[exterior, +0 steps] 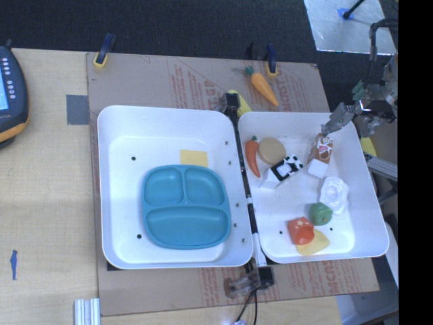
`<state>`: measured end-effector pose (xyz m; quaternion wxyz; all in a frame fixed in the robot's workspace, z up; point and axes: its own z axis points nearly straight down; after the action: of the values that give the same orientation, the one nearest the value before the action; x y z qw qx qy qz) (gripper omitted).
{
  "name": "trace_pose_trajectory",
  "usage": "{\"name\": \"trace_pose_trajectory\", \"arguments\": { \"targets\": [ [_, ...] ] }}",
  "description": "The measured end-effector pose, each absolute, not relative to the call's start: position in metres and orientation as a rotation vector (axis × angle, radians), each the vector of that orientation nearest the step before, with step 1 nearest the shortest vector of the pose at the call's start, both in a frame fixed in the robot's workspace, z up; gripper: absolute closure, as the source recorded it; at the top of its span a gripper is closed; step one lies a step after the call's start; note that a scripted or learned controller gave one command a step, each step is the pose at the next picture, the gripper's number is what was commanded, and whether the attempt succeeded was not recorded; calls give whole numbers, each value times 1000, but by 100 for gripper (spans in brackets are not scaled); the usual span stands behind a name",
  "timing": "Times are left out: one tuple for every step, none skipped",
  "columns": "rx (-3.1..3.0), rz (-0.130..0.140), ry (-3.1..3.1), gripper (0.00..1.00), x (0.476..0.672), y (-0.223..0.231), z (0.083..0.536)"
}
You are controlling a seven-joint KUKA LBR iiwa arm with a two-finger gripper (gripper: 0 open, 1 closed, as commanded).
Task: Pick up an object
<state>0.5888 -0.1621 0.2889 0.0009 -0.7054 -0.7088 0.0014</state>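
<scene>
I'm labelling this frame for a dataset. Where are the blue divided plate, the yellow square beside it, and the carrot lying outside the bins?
blue divided plate (186, 206): camera view, on its middle ridge.
yellow square (194, 158): camera view, on its flat top.
carrot (264, 89): camera view, mid orange body.

A toy carrot (264, 89) lies outside the bins on the cardboard sheet (169, 87), near blue clamps (271, 58)

We see our hand (336, 122) above the right bin's (352, 246) far edge, near a brown toy (323, 151); the left bin (115, 181) holds a blue tray (186, 206).
</scene>
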Motion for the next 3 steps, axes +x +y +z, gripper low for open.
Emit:
{"name": "trace_pose_trajectory", "arguments": {
  "targets": [
    [-2210,16,-2216,0,601,-197,151],
    [-2210,6,-2228,0,657,-210,88],
    [-2209,6,-2233,100,657,-211,104]
  ]
}}
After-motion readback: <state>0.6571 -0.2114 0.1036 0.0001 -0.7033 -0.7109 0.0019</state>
